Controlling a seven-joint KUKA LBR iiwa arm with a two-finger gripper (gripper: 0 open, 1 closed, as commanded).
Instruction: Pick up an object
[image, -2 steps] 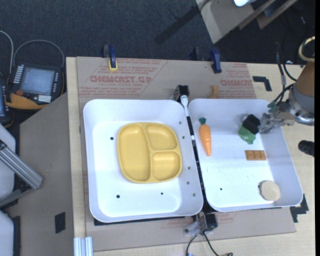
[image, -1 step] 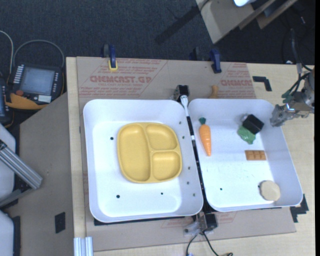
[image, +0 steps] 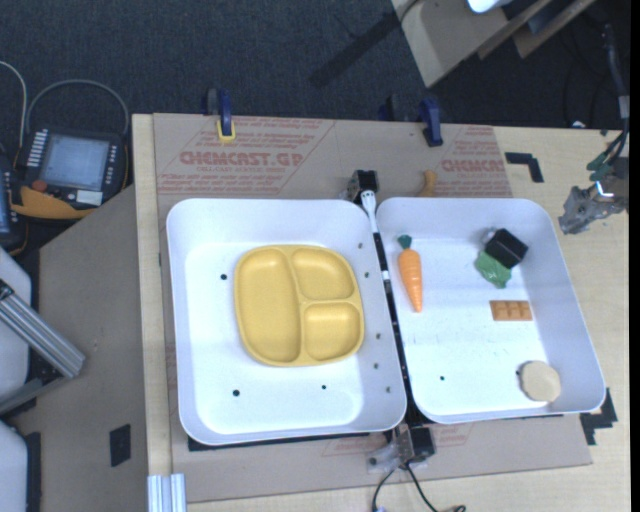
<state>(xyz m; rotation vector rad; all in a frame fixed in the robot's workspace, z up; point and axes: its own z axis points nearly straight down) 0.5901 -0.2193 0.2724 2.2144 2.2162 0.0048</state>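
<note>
We see two shallow white bins on the surface: left bin (image: 195, 380) with a yellow three-section plastic plate (image: 298, 304), right bin (image: 470, 385) with an orange toy carrot (image: 410, 277) near its left wall, a black-and-green block (image: 499, 255), a small orange waffle tile (image: 511, 311), a tan round disc (image: 539, 381); claw (image: 590, 203) outside right bin's far right corner, grip state we cannot tell

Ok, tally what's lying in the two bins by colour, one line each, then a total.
Yellow: 1, divided plate
Orange: 2, carrot, wafer
Green and black: 1, block
Tan: 1, round cookie
Total: 5
</note>
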